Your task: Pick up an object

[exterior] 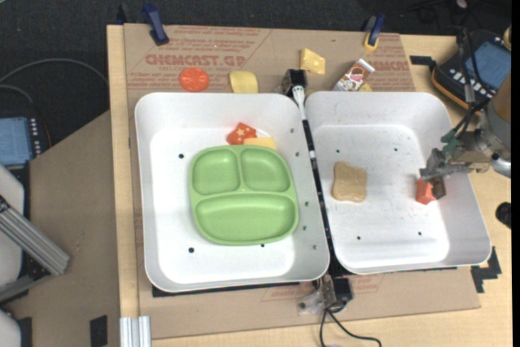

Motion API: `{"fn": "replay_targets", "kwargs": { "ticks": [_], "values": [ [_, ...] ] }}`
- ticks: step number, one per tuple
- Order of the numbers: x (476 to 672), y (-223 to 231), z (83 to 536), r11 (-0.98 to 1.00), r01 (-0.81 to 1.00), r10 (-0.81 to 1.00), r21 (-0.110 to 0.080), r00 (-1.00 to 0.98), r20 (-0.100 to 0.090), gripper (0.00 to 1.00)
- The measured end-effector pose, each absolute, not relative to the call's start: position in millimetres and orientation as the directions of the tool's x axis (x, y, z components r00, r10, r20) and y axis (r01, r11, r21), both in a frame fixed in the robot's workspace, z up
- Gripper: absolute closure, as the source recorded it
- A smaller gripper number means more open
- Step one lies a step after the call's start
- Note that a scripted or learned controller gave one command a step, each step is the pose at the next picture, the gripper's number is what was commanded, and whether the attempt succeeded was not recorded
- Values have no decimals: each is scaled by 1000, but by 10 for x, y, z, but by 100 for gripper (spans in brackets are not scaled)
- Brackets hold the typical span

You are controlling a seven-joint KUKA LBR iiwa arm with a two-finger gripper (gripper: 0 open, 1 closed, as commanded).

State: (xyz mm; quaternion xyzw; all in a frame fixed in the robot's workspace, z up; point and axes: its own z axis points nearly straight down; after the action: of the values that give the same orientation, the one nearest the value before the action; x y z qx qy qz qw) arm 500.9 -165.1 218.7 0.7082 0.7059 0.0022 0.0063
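Camera view looks down on a brown counter (268, 45) carrying two shallow white bins side by side. Left bin (158, 199) holds a green divided tray (242, 195) near its middle, with three compartments that look bare. At the tray's 12 o'clock edge sit a small red piece (240, 133) and a pale yellow piece (261, 144), touching each other and tucked against the tray's rim.

Right bin (390, 248) holds a tan slice of toast (349, 182) lying flat toward its 9 o'clock side. Toward 3 o'clock lies a small red block (425, 192), well apart from the toast. Directly above that block, the claw (437, 172) comes in from the right, its dark tips just at the block's top; whether the tips are spread or closed, or actually pinch the block, I cannot tell.

Outside the bins, along the counter at 12 o'clock, lie an orange round piece (193, 79), a yellow lump (243, 82), a yellow wedge (313, 60) and a small printed carton (354, 77). Two blue clamps (154, 23) grip the far edge.
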Motion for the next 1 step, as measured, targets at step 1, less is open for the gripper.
{"fn": "replay_targets", "kwargs": {
  "ticks": [1],
  "values": [
    [5763,-1160,1943,7,1000,1000,6,-7,-2,100]
  ]
}}
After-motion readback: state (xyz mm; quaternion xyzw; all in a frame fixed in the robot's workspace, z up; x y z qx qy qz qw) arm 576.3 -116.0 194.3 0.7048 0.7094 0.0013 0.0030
